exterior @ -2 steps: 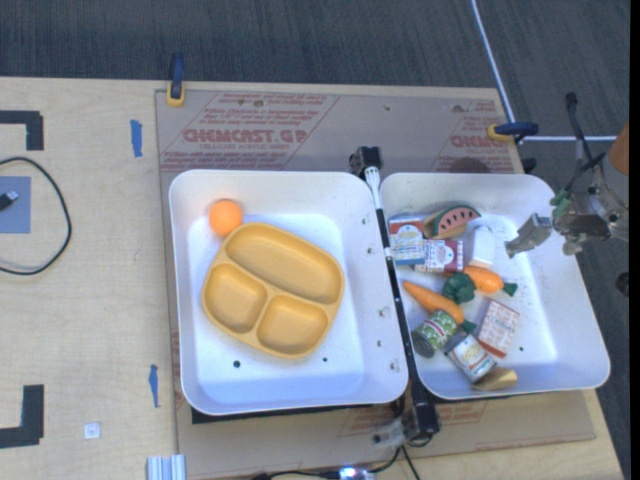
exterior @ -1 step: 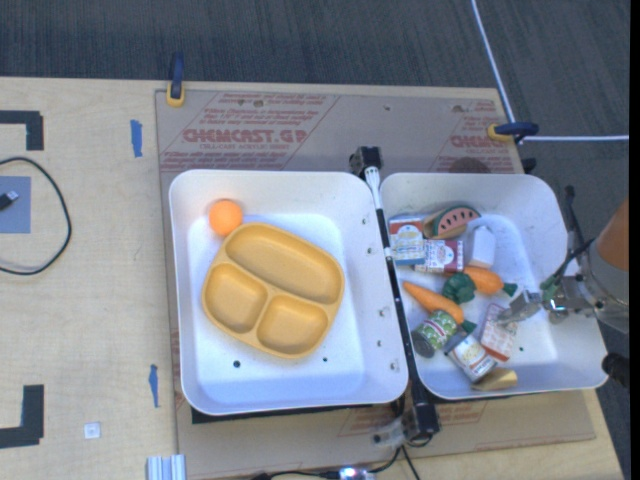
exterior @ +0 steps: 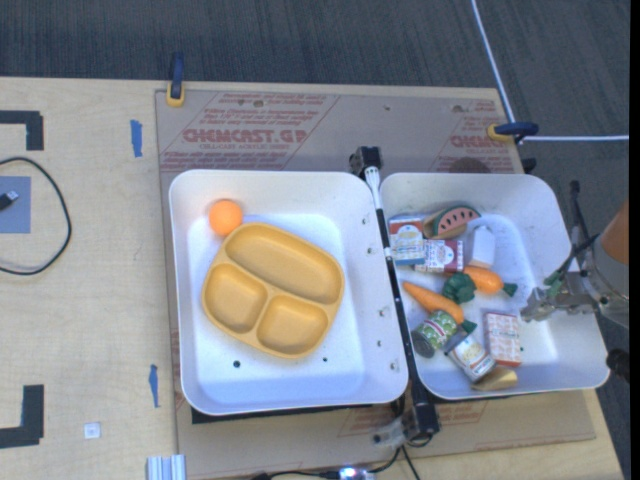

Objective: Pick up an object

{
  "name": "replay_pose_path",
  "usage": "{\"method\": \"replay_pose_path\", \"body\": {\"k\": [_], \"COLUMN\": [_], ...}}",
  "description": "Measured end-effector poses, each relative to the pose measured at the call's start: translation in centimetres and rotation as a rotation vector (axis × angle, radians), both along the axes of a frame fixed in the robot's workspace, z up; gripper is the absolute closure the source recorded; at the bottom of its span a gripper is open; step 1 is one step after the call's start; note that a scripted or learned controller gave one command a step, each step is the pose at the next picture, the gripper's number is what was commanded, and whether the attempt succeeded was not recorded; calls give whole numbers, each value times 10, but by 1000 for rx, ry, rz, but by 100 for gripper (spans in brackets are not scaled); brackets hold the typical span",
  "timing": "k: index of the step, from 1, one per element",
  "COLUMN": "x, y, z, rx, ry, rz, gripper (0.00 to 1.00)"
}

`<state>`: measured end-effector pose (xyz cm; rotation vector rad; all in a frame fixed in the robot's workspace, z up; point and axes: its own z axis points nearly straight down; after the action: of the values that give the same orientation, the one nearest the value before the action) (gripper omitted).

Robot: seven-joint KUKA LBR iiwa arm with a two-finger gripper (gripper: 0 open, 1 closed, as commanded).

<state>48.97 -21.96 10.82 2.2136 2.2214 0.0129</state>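
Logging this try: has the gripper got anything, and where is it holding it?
Nothing is seen held. The gripper is at the right bin's right edge, with no object between its fingers.

place: robot lab | bench (exterior: 80, 298): plywood, blue tape marks, clamps (exterior: 176, 80) holding a printed board (exterior: 330, 128) | bins (exterior: 190, 268): two, white, side by side | cables (exterior: 50, 218) loose | floor (exterior: 300, 18): dark carpet
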Motion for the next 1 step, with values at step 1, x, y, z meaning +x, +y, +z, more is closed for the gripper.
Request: {"method": "replay_pose_path", "body": {"k": [1], "x": [28], "y": [94], "z": [48], "rx": [-2], "ry": [6], "rz": [-1], "gripper": [100]}}
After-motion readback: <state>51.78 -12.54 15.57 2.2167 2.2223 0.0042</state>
